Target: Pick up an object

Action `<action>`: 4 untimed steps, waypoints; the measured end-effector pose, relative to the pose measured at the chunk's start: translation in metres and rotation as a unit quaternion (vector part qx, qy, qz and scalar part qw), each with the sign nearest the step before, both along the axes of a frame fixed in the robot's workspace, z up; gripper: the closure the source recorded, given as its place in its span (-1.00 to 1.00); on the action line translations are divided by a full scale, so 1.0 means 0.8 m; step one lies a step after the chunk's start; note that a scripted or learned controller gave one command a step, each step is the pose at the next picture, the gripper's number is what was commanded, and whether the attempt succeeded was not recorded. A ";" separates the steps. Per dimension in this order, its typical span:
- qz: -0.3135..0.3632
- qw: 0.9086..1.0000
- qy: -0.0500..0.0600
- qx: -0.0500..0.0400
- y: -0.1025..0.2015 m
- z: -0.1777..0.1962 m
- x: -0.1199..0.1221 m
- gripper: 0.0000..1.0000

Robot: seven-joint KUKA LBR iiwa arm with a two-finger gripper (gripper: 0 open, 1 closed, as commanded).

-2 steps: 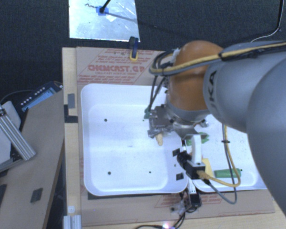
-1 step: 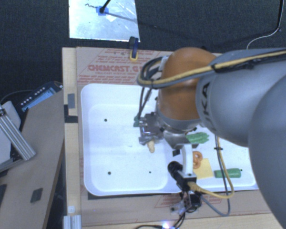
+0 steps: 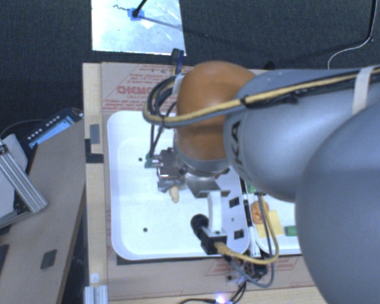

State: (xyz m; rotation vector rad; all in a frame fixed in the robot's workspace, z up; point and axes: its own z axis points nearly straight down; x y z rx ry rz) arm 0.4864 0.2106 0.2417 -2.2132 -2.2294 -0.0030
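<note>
We hover the gripper point(image 3: 172, 192) over the left bin point(image 3: 130, 170), its state unclear; next we lower toward 6 o'clock and grasp

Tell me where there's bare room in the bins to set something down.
The left bin has bare floor along its left wall and front rim, left of the gripper. It is crowded at the divider, where the arm, cables and orange and yellow objects in the right bin bunch together.
</note>
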 end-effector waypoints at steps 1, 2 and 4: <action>-0.001 1.000 0.001 -0.001 0.030 -0.028 0.000 1.00; -0.001 1.000 -0.007 0.004 0.030 0.186 0.002 1.00; -0.001 1.000 -0.008 0.004 0.029 0.379 0.000 1.00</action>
